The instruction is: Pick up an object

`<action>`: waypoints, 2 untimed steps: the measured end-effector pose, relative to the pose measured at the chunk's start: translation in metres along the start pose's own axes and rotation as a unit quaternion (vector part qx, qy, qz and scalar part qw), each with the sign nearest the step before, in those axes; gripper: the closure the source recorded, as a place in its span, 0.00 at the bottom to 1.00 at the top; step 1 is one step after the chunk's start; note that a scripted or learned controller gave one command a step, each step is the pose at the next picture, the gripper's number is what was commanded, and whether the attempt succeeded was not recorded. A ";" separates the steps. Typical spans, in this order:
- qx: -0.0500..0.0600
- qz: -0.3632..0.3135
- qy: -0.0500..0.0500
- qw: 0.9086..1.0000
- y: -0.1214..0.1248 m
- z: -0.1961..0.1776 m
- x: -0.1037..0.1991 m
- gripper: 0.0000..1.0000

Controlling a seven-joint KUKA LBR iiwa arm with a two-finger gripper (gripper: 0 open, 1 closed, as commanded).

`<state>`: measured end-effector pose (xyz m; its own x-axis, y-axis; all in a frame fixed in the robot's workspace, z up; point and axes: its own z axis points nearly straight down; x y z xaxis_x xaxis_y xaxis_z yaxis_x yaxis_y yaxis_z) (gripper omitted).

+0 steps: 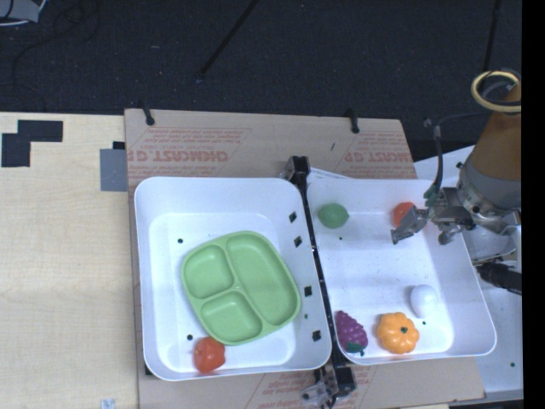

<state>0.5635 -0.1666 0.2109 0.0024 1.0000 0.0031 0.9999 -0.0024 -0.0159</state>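
Orange-red object [403, 212]: right bin [375, 262], about one o'clock, loose by the far wall. Gripper [423, 226] just beside it at three o'clock, jaws wide, holding nothing, apparently lining up a grasp.

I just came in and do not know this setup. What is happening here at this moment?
A grey robot arm reaches in from the right over the right bin. Its gripper is open, next to an orange-red object near the far wall, holding nothing. The right bin also holds a green ball, a white object, purple grapes and an orange pumpkin. The left bin holds a green divided plate and a red tomato.
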 end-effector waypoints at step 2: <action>-0.004 -0.001 0.000 1.000 -0.006 0.050 -0.004 0.00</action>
<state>0.5564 -0.1705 0.1611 0.0005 1.0000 0.0022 1.0000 -0.0005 -0.0087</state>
